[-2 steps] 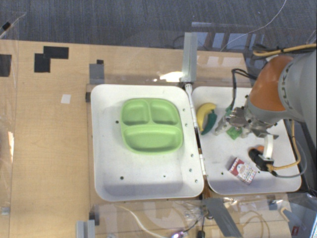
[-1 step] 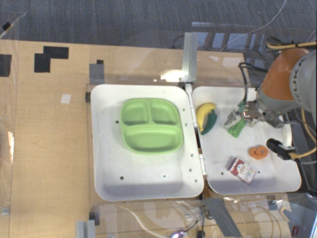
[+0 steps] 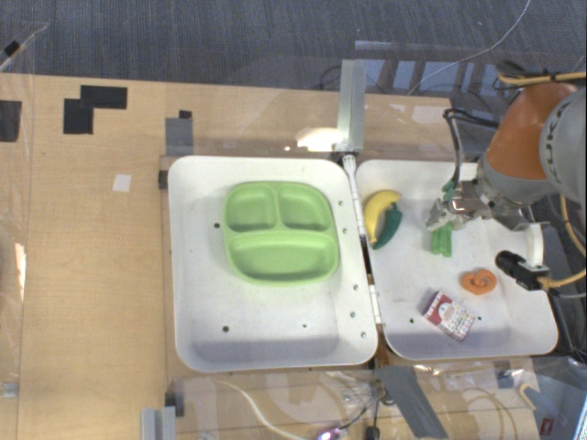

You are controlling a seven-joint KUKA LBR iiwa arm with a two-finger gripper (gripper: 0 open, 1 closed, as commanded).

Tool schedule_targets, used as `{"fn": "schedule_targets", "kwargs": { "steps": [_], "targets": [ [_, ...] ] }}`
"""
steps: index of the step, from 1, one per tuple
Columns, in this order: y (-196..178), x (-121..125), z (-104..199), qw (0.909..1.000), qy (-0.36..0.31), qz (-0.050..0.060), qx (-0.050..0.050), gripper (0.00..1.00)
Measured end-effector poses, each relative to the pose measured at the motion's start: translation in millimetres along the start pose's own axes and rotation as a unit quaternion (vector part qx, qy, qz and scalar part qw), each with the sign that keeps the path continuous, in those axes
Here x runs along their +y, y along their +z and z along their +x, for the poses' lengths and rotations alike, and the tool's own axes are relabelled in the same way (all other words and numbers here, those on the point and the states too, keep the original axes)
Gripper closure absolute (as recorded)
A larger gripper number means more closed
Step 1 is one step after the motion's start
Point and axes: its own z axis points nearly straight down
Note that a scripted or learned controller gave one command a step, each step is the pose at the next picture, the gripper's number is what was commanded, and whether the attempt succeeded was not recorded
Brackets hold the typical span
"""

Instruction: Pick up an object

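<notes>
My gripper [image 3: 448, 213] hangs over the upper middle of the right bin [image 3: 523, 333], at the end of the grey arm with the orange band [image 3: 521, 145]. A small green piece [image 3: 443, 240] lies or hangs directly below the gripper's tip; whether it is gripped is unclear. Left of it, against the bin's left wall, rests a yellow banana with a dark green part [image 3: 381, 215]. An orange ring-shaped toy [image 3: 478, 282] sits to the lower right of the gripper. A small red and white packet [image 3: 448, 315] lies near the bin's front.
The left bin [image 3: 197, 333] holds a light green divided plate [image 3: 280, 231] at its centre. A metal divider [image 3: 360, 246] runs between the two bins. A black part of the arm [image 3: 519, 269] juts over the right bin's right side.
</notes>
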Motion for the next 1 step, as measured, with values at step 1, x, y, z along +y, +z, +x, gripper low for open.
{"fn": "schedule_targets", "kwargs": {
  "steps": [1],
  "targets": [
    [-124.7, 36.7, 84.0, 0.9994, 0.034, 0.007, 0.001, 1.0]
  ]
}}
